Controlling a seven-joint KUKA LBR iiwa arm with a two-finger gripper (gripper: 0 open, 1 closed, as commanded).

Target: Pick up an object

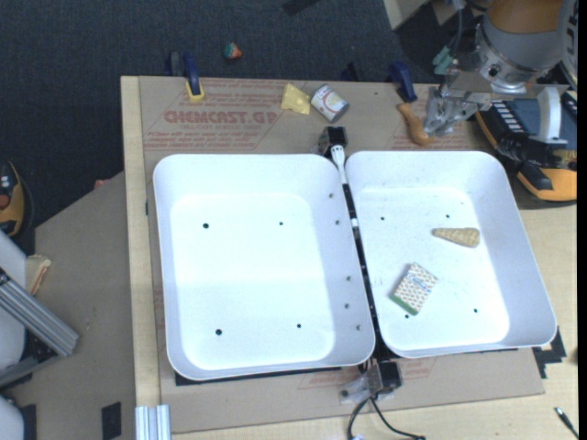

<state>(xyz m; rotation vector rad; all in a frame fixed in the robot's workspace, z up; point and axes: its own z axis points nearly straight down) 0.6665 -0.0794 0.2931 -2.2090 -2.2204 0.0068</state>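
Gripper (pixel 445 117): above the bench beyond the right bin's (pixel 514 200) far edge, beside an orange-tan piece (pixel 415 123); grip state can't be told from here.
Cone-shaped piece (pixel 457 236): right bin, toward its right edge.
Patterned packet (pixel 415 288): right bin, nearer the front edge.
Writing: "CHEMCAST GP" in red on the board (pixel 220 115).

Grey arm (pixel 514 49) (orange-banded wrist)
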